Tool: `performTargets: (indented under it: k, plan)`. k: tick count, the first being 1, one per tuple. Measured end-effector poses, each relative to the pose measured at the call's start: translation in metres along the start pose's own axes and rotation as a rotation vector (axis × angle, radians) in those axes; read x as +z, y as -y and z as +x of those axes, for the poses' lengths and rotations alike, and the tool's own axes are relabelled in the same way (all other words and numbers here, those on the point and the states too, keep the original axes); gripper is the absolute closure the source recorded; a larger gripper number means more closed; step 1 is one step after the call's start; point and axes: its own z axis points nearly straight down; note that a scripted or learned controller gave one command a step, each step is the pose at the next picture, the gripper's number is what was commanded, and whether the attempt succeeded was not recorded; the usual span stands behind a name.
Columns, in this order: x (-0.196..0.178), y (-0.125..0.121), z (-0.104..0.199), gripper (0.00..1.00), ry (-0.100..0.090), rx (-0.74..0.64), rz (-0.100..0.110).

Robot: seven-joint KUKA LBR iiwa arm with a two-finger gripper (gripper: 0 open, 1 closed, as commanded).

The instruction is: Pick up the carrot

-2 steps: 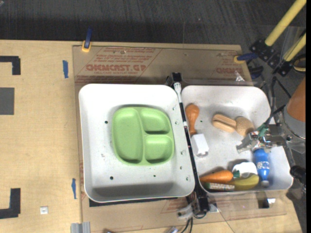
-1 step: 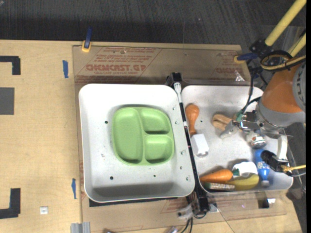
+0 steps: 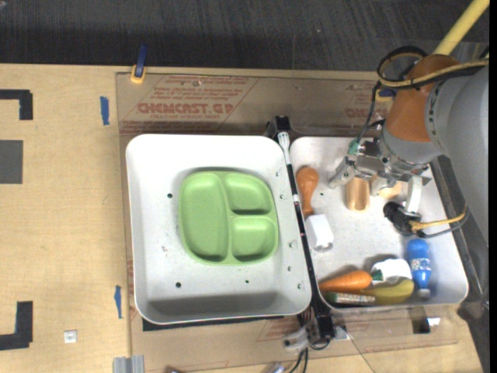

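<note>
The carrot (image 3: 347, 280), orange and tapered, lies on its side along the front edge of the right bin (image 3: 446, 208), its tip pointing left. My gripper (image 3: 374, 177) hangs over the back half of that bin, well behind the carrot and apart from it. A tan cylinder (image 3: 357, 194) sits just under the gripper's left side; whether it is touched or held is not visible.
The right bin also holds an orange-brown drumstick-shaped piece (image 3: 308, 185) by its left wall, a white block (image 3: 318, 230), a yellow-green banana (image 3: 393, 290) beside the carrot, a white piece (image 3: 392, 270) and a blue bottle (image 3: 419, 261). A green divided plate (image 3: 229, 216) lies in the left bin (image 3: 147, 208).
</note>
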Motion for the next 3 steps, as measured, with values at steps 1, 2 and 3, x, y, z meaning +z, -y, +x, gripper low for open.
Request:
performTargets:
  k: [1, 2, 3]
  plan:
    - [-0.001, 0.049, 0.025, 0.0, 0.0, -0.158, 0.003]
    - [-0.029, 0.112, -0.024, 0.0, -0.003, -0.47, 0.012]
    - [-0.003, 0.146, -0.025, 0.0, 0.0, -0.567, 0.0]
